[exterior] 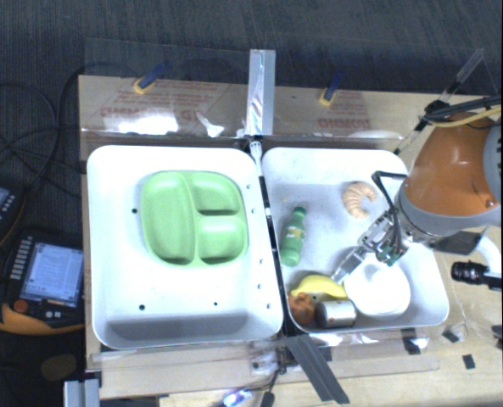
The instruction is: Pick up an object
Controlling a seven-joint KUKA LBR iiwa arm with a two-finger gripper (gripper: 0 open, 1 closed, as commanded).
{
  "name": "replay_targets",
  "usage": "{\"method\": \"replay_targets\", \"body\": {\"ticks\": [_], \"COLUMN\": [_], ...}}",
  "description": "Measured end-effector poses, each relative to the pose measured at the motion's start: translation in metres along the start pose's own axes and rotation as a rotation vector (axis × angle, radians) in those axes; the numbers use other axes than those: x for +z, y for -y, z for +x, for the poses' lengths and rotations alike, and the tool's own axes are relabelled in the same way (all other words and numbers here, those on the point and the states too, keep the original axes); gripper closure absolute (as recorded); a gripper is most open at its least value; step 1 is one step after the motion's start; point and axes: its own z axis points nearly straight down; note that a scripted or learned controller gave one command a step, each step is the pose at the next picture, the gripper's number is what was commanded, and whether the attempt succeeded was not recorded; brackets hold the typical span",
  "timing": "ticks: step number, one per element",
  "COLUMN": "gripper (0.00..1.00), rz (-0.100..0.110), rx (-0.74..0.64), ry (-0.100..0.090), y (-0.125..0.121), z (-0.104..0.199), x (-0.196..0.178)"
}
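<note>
My gripper hangs low in the right bin, reaching down and left from the orange-banded wrist. Its tip is just above a white bowl and close to the upper right of a yellow banana. A metal can lies at the bin's front edge beside a brown round object. A green bottle lies along the bin's left side. A tan pastry-like piece rests toward the back, apart from the gripper. I see nothing held in the gripper.
The left bin holds a green divided plate. A raised wall separates the two bins. The arm's bulk covers the right bin's far right corner. Cables and devices lie off the bench to the left.
</note>
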Motion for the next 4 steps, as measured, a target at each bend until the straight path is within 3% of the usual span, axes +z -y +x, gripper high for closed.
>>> {"method": "replay_targets", "body": {"ticks": [1, 2, 3, 4], "gripper": [0.00, 0.00, 0.00, 0.00], "rz": [-0.001, 0.002, 0.001, -0.003], "rx": [0.241, 0.040, -0.057, -0.073], "ry": [-0.002, 0.001, 0.003, 0.004], "y": [-0.055, -0.119, -0.071, -0.077], "z": [-0.015, -0.081, -0.101, -0.152], "x": [0.035, 0.053, 0.023, -0.017]}}
